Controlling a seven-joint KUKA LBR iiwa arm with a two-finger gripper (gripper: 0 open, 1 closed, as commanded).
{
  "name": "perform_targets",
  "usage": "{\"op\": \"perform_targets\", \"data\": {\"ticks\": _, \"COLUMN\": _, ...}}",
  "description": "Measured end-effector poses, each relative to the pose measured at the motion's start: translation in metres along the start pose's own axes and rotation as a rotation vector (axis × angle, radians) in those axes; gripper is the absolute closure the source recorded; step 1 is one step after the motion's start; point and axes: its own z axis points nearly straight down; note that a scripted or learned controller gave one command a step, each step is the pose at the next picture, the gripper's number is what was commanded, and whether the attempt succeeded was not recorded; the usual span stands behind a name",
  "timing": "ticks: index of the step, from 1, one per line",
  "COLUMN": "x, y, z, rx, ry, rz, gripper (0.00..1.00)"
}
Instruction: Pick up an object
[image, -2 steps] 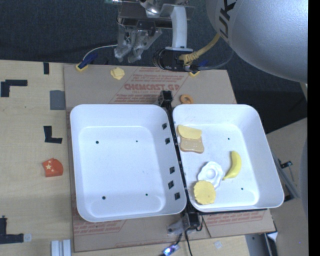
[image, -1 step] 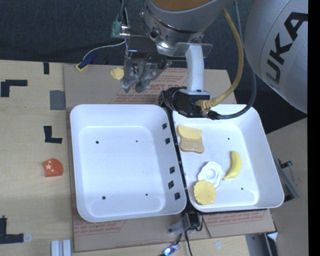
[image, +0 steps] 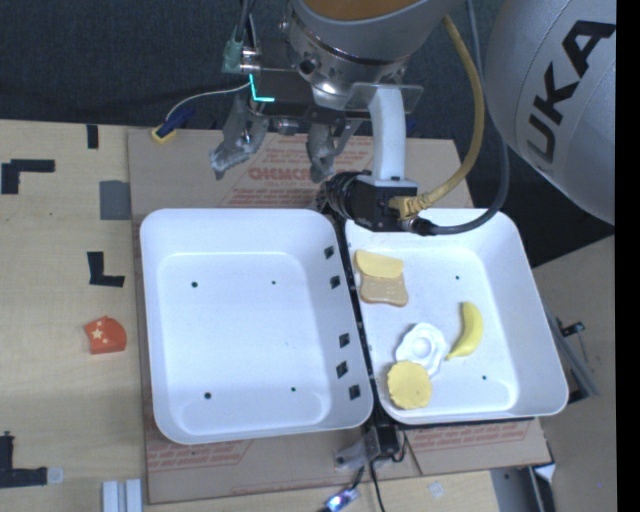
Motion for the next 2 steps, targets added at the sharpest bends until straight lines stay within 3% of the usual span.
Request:
{"op": "perform_targets", "data": {"ticks": 1, "x": 0.0006, "y": 0.0001, "z": -0.0102, "rx": 0.000, "ry": -0.001, "rz": -0.002, "gripper": 1.00}}
{"op": "perform_targets", "data": {"ticks": 2, "x": 0.0006, "y": 0.0001, "z": -0.0096, "rx": 0.001, "ry": -0.001, "rz": -0.002, "gripper": 0.00}}
